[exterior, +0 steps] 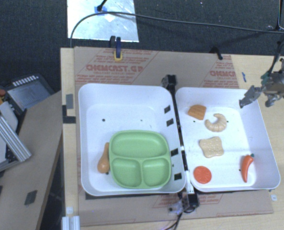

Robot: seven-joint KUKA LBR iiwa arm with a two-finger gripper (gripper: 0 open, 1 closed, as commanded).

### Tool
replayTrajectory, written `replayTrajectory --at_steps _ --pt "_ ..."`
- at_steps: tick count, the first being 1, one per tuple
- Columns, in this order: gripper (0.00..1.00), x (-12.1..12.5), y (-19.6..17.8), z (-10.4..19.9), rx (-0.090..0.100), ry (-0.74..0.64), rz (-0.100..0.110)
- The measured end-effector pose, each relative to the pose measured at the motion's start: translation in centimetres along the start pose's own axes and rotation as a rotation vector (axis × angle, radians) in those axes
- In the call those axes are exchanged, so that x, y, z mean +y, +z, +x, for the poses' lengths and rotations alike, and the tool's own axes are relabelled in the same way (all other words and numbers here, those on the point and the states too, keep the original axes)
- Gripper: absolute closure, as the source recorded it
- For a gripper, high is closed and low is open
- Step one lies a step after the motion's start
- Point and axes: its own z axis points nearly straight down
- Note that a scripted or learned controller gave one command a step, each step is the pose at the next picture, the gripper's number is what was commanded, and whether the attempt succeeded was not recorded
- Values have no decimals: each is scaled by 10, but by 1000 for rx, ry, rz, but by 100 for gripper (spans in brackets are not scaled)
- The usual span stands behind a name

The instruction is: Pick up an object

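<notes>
While the gripper point(253, 97) is hovering at the upper right rim of the right bin point(268, 143), whether it is open or closed cannot be told. Candidate items are lying apart in that bin: an orange wedge point(197, 111), a pale croissant point(217, 122), a tan cracker point(211, 146), a red disc point(202, 175) and a chili pepper point(246, 167). All are appearing light, rigid, smooth toy food, likely slippery. The croissant's thick middle is judged the best hold. The bin floor is lying flat and white, giving room around each item. The left bin point(91, 109) is holding a green tray point(140, 158) and a drumstick point(104, 160).
</notes>
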Motion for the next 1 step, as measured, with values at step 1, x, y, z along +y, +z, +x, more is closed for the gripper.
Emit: replayTrajectory --at_steps 1 --pt "0 2 -7 1 -2 -3 -11"
